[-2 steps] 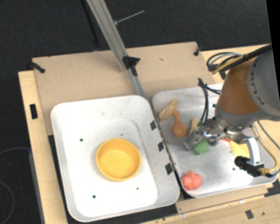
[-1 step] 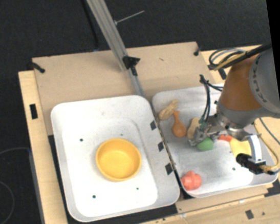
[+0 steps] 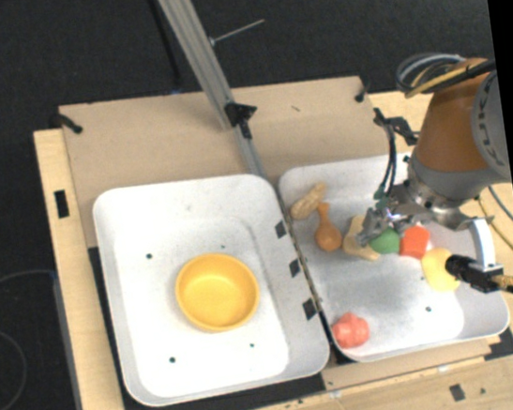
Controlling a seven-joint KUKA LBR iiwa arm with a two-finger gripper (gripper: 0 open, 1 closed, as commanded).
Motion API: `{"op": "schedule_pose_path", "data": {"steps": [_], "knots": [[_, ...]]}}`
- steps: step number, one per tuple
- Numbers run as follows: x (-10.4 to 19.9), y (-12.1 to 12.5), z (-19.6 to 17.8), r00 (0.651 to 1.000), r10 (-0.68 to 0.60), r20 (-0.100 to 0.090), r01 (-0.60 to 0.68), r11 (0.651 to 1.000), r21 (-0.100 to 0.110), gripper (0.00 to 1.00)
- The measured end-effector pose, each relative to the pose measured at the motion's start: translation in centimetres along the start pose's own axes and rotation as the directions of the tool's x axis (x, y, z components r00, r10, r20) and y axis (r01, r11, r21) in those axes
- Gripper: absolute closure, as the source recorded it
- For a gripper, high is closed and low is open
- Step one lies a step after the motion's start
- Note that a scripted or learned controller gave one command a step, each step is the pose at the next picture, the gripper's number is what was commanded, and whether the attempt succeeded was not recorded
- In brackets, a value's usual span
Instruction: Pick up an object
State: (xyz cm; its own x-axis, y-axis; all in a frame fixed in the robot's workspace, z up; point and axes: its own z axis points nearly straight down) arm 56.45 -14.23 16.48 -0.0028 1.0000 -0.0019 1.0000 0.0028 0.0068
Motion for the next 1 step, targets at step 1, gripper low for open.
{"op": "schedule_pose_path", "data": {"steps": [1], "knots": [[0.01,-0.76,-5.32,1.000,-0.001,0.000,0.001,1.000,-0.001,1.00]]}}
